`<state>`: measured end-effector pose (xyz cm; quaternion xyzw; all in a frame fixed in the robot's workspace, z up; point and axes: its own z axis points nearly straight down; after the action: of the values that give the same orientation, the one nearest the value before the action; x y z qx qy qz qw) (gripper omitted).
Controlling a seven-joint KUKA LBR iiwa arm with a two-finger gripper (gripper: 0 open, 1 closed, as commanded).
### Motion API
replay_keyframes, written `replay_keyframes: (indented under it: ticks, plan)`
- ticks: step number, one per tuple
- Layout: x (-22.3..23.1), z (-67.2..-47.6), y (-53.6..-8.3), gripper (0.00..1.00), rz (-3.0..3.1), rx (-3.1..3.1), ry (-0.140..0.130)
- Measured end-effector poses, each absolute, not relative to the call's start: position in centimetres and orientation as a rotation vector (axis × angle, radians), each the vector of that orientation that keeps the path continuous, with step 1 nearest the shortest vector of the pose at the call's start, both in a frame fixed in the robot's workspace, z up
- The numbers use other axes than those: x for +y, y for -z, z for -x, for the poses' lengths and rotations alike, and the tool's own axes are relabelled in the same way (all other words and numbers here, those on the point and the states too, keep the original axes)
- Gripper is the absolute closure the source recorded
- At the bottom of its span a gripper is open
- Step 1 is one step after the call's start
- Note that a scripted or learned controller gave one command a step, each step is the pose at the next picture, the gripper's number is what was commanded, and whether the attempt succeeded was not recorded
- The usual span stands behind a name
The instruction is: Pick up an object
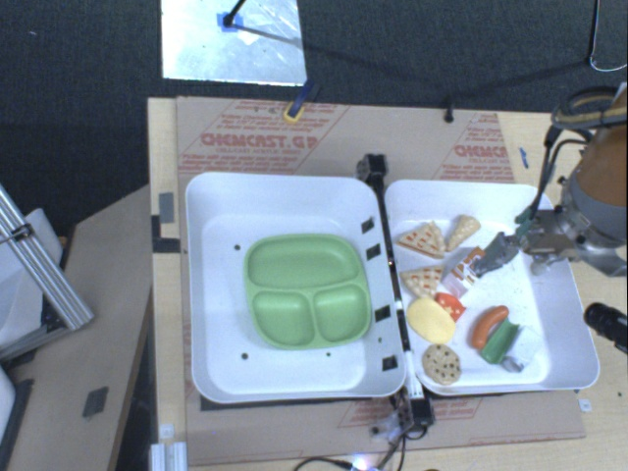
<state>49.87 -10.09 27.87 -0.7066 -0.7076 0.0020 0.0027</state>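
The right bin (pixel 564 307) holds several toy foods. There is a pizza slice (pixel 423 237), a tan wedge (pixel 462 230), a second pizza slice (pixel 423 281), a yellow lemon-like piece (pixel 431 319), a red piece (pixel 450 304), an orange sausage (pixel 489 325), a green piece (pixel 502 341) and a cookie (pixel 442 363). My gripper (pixel 494 253) reaches in from the right, low over the middle of this bin. Its tip is right beside a small orange-and-white item (pixel 468 267). I cannot tell whether it touches that item.
The left bin (pixel 211 263) holds a green divided plate (pixel 304 289). A black divider with clips (pixel 385 263) runs between the bins. The arm's grey body (pixel 594 214) hangs over the right bin's right edge. A shiny sheet (pixel 234 27) lies beyond the bench.
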Motion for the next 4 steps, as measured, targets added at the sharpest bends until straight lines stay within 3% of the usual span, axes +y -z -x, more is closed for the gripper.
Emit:
replay_keyframes:
  ticks: [1,2,4]
  plan:
    - [-10.1,-50.0,-28.3,0.00,2.219,-2.226,0.002]
    - [-10.0,-50.8,-22.3,0.00,2.218,-2.221,-0.003]
    - [-10.1,-50.4,-11.0,0.00,2.219,-2.220,-0.003]
